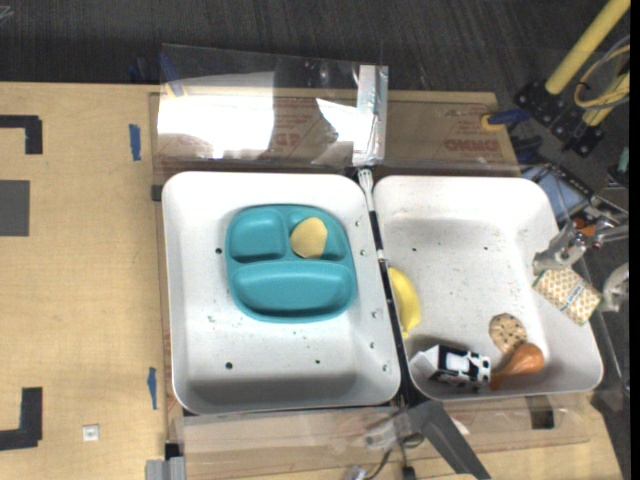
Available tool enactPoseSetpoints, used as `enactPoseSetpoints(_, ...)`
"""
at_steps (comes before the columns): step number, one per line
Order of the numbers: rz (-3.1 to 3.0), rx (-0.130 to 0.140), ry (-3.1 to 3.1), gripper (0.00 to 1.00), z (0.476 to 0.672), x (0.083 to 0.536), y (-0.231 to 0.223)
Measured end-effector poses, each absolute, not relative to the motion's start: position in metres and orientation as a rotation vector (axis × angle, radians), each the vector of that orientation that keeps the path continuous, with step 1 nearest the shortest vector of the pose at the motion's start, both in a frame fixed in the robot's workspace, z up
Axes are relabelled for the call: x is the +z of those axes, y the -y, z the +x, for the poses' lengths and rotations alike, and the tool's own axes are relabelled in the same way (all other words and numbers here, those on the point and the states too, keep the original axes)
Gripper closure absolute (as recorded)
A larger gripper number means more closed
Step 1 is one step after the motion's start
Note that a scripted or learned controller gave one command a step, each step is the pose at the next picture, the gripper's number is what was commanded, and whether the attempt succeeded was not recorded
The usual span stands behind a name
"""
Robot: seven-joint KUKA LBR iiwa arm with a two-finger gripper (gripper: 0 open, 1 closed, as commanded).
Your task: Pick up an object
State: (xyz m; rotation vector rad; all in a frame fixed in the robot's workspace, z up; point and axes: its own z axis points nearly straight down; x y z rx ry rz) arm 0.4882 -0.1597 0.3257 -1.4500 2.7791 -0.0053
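Observation:
The right bin holds several objects. A yellow banana-like piece lies against its left wall. A black-and-white toy sits near the front wall. Beside it are a round speckled cookie and a brown-orange drumstick-like piece. A tan checkered cracker rests on the right rim. My gripper hangs at the bin's right rim, just above the cracker, with nothing visibly held.
The left bin bears a teal divided plate with a yellow lump in its upper right compartment. A clear plastic sheet lies behind the bins. Cables and a yellow pole crowd the far right.

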Motion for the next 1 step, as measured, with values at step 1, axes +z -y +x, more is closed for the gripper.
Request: enactPoseSetpoints(1,-1.555,0.004,-2.729,1.0,0.4794,0.2659,0.2153)
